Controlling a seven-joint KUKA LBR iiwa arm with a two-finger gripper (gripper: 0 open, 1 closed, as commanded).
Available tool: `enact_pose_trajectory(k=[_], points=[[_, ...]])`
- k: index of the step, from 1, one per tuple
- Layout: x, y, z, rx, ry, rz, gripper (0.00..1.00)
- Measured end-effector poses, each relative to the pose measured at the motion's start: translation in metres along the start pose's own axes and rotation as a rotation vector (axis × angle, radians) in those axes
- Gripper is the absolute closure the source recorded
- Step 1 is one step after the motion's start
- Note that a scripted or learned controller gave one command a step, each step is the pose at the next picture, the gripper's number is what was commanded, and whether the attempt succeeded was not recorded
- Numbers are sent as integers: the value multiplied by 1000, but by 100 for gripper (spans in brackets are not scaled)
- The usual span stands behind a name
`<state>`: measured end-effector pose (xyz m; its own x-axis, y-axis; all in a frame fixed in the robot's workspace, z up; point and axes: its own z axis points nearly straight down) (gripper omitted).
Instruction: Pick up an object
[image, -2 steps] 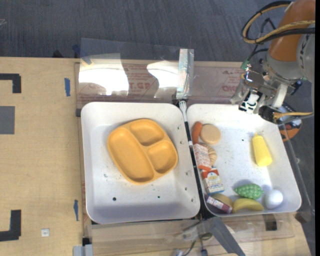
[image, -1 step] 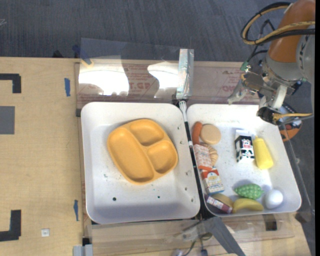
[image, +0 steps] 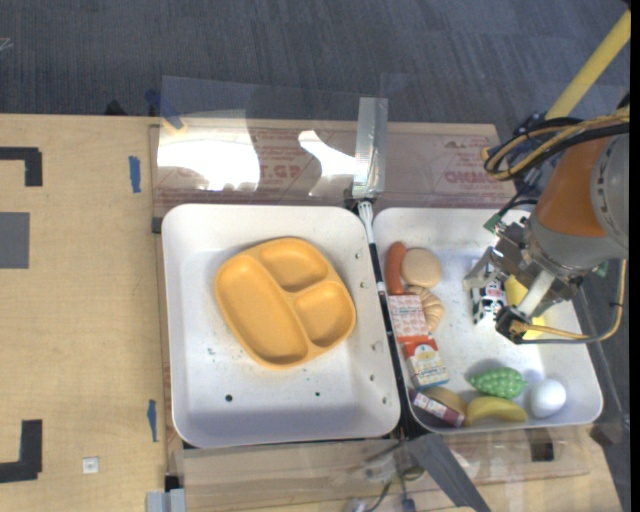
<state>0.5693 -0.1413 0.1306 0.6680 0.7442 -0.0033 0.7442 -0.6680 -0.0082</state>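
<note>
One small black-and-white object (image: 488, 301), perhaps gripped, blurs beside the jaws.

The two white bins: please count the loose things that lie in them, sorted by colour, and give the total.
Counted as far as the camera view lets me tell them apart:
Orange-yellow, divided plastic plate: 1
Red, sausage: 1
Tan, round bun: 1
Red and white cartons: 2
Green, knobbly toy: 1
Yellow, banana: 1
White, egg: 1
Black and white small item: 1
Total: 9

Orange-yellow divided plastic plate (image: 286, 300) in a white bin (image: 190, 330); green ridged toy (image: 498, 382), white egg (image: 547, 397), yellow banana (image: 495, 409).
</note>
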Motion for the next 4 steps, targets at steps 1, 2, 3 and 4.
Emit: enact_pose_trajectory(k=[1,2,3,4], points=[[74,-7,-57,-11,7,-126,0],[41,-30,-68,-3,3,206,0],[8,-64,-41,1,2,530,0],[34,-79,-131,-7,11,600,0]])
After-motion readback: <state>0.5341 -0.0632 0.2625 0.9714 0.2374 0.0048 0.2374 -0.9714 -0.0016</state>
